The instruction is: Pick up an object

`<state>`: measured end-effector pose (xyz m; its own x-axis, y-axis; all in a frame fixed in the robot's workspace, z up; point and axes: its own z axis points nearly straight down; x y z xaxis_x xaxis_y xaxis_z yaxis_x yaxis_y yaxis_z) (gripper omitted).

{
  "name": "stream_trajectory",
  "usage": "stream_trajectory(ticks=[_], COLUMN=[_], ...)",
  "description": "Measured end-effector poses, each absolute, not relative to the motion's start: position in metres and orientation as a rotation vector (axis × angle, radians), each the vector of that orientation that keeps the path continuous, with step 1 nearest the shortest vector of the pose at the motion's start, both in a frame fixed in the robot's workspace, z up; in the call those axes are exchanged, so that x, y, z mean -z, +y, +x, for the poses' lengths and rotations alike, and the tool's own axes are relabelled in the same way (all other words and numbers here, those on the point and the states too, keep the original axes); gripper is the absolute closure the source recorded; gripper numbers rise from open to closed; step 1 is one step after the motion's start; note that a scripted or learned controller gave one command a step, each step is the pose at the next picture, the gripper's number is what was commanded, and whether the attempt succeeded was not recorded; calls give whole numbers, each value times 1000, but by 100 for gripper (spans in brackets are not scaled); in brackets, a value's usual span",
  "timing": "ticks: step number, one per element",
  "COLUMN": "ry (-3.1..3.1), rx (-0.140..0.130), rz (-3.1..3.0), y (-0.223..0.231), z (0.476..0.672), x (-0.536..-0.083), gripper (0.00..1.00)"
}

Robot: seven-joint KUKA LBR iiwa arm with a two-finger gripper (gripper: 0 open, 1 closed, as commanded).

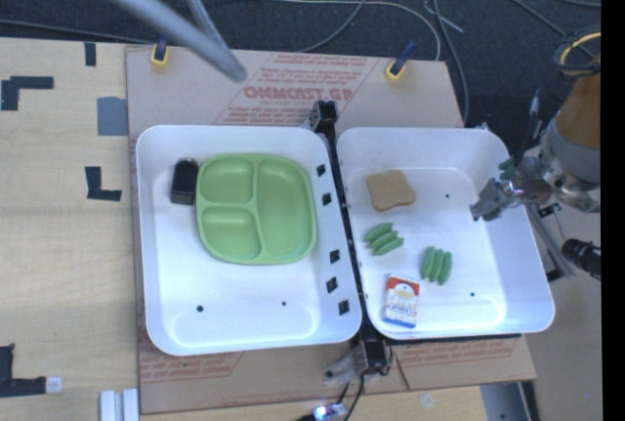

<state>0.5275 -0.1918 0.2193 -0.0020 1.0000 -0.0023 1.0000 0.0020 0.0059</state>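
1. Hand (488, 204) sits at the right bin's (459, 144) right wall, roughly 3 o'clock of that bin, arm coming in from the right. Cannot tell open or closed, tip too dark and small. Nothing seen gripped.
2. Nearest candidate: green pod pair (437, 265), down-left of hand, about 7 o'clock from it, near. Long axis runs roughly 12-to-6, slightly tilted.
3. Next: tan bread slice (390, 189), at about 9 o'clock from hand, a bit higher, flat, no clear long axis.
4. Second green pod cluster (383, 237), about 8 o'clock from hand, farther than the first pair. Long axis runs roughly 2-to-8.
5. Small red-and-white packet (401, 300), about 7 o'clock from hand, near the bin's bottom edge, farthest in this bin. Long axis near 12-to-6.
6. All four lie apart from each other, none touching.
7. Left bin (156, 243): green divided plate (258, 209) with a black block (184, 182) just beside it at its 9 o'clock. Well apart from hand, across the centre divider.
8. Judgement: the move turns on going left and down into the right bin; pod pair is the shortest reach, the grip should probably close across its short side.
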Motion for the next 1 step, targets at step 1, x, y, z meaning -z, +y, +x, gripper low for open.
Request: stream_trajectory(ticks=[1], ry=[2220], rx=[-3], rz=[2216], y=[-192], z=[529], x=[-273], gripper=[100])
